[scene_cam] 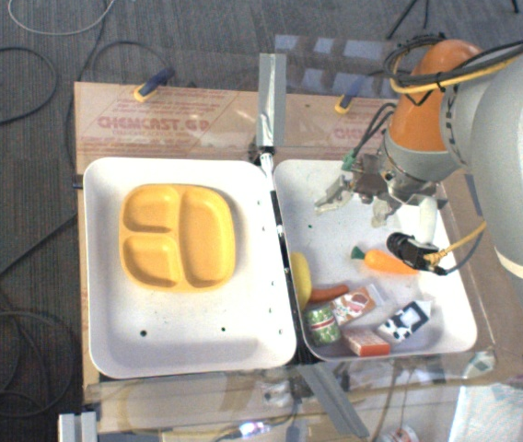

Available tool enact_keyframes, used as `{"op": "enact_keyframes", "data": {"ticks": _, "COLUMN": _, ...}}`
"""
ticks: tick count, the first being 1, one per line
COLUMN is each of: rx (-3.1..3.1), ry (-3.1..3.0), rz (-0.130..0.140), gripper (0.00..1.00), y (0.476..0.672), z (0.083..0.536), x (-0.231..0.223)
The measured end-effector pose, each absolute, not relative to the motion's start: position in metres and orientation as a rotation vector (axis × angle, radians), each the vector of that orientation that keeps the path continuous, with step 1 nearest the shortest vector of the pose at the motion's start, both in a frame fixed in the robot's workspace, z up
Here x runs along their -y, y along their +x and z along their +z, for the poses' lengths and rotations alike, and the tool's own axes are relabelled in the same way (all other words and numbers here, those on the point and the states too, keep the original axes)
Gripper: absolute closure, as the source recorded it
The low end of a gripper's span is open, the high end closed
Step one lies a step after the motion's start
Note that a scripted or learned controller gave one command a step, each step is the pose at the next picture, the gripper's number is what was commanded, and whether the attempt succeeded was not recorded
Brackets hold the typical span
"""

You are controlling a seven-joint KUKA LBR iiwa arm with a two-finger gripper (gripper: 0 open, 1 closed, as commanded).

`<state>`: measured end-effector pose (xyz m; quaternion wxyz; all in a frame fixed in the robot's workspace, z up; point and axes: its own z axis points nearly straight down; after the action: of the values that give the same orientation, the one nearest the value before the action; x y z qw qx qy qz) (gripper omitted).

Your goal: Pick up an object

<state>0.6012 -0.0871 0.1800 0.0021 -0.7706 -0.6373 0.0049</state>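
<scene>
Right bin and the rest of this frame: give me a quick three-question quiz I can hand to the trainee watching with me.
1. True or false: the yellow divided tray lies in the right bin.
2. Multiple choice: which item lies closest to the gripper? A) the toy carrot B) the green can C) the black-and-white box
3. Fill in: the items in the right bin are bunched toward its ____ edge in the camera view.

Key
1. False; it lies in the left bin.
2. A.
3. Lower; the gripper hangs over bare floor in the upper part, with nothing between its fingers.
</scene>
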Motion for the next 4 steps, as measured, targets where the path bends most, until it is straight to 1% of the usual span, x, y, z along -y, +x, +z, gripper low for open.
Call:
{"op": "enact_keyframes", "data": {"ticks": 1, "rx": 2.078, "ry": -2.346, "rz": 0.011, "gripper": 0.0, "y": 0.572, "z": 0.101, "x": 0.135}}
{"op": "enact_keyframes", "data": {"ticks": 2, "rx": 2.009, "ry": -2.427, "rz": -0.011, "gripper": 0.0, "y": 0.492, "z": 0.089, "x": 0.151}}
{"op": "enact_keyframes", "data": {"ticks": 3, "rx": 2.014, "ry": -2.403, "rz": 0.013, "gripper": 0.0, "y": 0.513, "z": 0.182, "x": 0.188}}
{"op": "enact_keyframes", "data": {"ticks": 4, "rx": 2.043, "ry": -2.388, "rz": -0.005, "gripper": 0.0, "y": 0.486, "z": 0.087, "x": 0.191}}
